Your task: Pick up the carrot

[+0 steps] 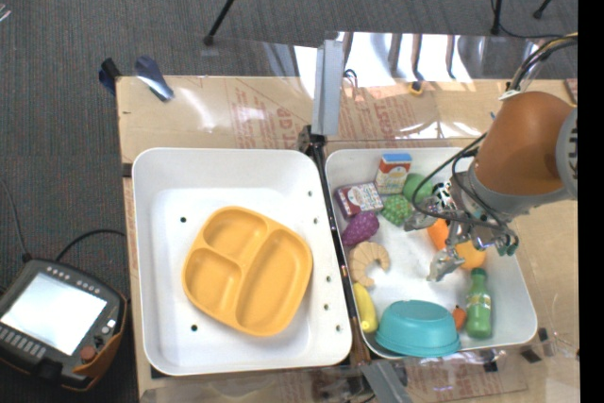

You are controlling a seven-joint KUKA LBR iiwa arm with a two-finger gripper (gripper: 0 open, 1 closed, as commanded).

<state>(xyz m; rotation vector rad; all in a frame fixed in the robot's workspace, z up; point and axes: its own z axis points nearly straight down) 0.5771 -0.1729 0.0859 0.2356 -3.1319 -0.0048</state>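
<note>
Carrot lies low in right bin, wedged between teal bowl and green bottle, mostly hidden so axis unclear, just below and slightly right of gripper, whose finger state I cannot tell.

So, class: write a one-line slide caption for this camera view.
Pincer hovering over toy food in the right bin; yellow tray in the left bin.
</note>
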